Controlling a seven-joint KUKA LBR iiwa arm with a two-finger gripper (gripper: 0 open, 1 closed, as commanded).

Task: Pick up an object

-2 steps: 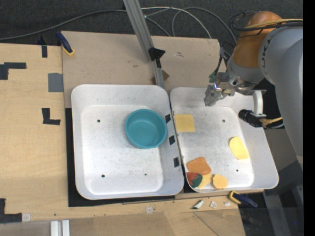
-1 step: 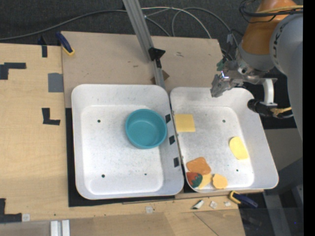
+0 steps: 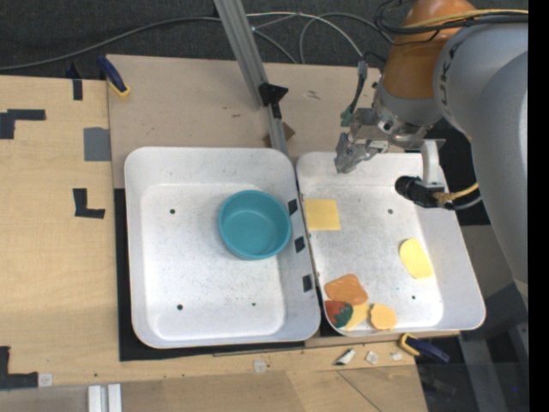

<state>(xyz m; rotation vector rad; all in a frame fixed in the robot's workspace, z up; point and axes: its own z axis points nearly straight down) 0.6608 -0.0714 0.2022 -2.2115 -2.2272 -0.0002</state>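
Two shallow white bins side by side on the bench: left bin (image 3: pixel 154 230) with a teal bowl (image 3: pixel 254 223) standing upright near its middle, mouth up; right bin (image 3: pixel 446 290) with several small pieces.

Near the right bin's left wall, a flat yellow square (image 3: pixel 323 215), edges roughly parallel to the bin walls, no clear long axis. Toward the right wall, a yellow oblong piece (image 3: pixel 416 257), long axis slanting from upper left to lower right. At the front of the bin, bunched close together: an orange piece (image 3: pixel 346 288), a red and green piece (image 3: pixel 340 314) just below and touching it, and a small round yellow-orange piece (image 3: pixel 383 317) just beside them. Exact shapes of these three hard to make out; red and green piece partly tucked under the orange one.

Over the right bin's back left corner, gripper (image 3: pixel 347 163) pointing down, well apart from every piece, nothing seen between its tips. Fingers small, dark and blurred against the bin rim; open or closed, cannot tell.

Above it, grey arm (image 3: pixel 480 75) with orange band, cut off at the right edge.
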